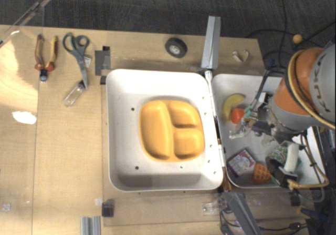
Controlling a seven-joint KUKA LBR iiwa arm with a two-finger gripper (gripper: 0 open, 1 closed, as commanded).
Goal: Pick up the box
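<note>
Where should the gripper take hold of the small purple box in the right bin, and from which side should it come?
The purple box lies flat and tilted near the right bin's front-left corner, beside an orange item. Probably best to come straight down from above and close across its two shorter-spaced sides; the bin wall and the neighbour leave little room for a side approach.

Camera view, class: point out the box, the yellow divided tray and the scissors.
box (pixel 241 162): camera view, on its purple top face, in the right bin.
yellow tray (pixel 171 129): camera view, on the ridge between its compartments, in the left bin.
scissors (pixel 79 52): camera view, near the pivot, on the bench.
</note>
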